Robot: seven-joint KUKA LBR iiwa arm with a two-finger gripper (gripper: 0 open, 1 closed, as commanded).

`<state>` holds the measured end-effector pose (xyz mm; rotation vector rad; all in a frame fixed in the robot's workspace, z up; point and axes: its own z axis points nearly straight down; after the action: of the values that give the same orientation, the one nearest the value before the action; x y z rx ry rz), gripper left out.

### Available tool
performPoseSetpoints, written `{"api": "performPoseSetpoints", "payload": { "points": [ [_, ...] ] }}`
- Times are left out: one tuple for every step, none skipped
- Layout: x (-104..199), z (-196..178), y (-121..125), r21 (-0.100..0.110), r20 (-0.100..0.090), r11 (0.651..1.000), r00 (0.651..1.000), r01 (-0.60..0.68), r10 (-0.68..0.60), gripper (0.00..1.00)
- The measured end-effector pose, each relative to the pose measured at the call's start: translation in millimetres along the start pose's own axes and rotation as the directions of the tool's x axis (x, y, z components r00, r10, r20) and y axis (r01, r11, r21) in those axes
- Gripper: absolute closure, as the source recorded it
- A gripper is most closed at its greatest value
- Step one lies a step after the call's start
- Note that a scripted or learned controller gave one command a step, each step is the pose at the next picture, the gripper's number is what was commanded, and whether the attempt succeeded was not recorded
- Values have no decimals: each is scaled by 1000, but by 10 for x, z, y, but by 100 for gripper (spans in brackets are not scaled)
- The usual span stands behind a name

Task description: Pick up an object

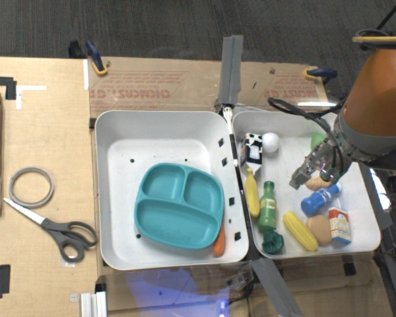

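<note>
My gripper [311,172] hangs low over the right bin [366,243], near its right side. Just beneath it lies a tan rounded piece [316,184], with a blue bottle [319,201] next to that. A green item [317,140] sits behind the gripper. Elsewhere in this bin are a white ball [270,142], a black-and-white toy [253,148], a yellow banana [251,191], a green bottle [268,205], a corn cob [299,230], a beige egg shape [320,228], a red-and-white carton [340,226] and a dark green lump [272,244].
The left bin [119,144] holds a teal divided plate [179,205] with an orange carrot [219,244] at its lower right edge. Scissors [59,230] and a tape roll [31,185] lie on the bench to the left.
</note>
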<state>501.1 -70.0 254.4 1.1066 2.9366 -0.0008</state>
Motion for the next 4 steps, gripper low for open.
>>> {"api": "performPoseSetpoints", "payload": {
  "points": [
    [-510,-103,521,1,-1,1000,1000,2,-2,100],
    [-420,169,-296,0,-3,966,966,259,-259,100],
    [-394,1610,-660,0,-3,954,954,298,-298,100],
    [-413,1592,-647,-2,5,954,954,299,-299,0]
  ]
}}
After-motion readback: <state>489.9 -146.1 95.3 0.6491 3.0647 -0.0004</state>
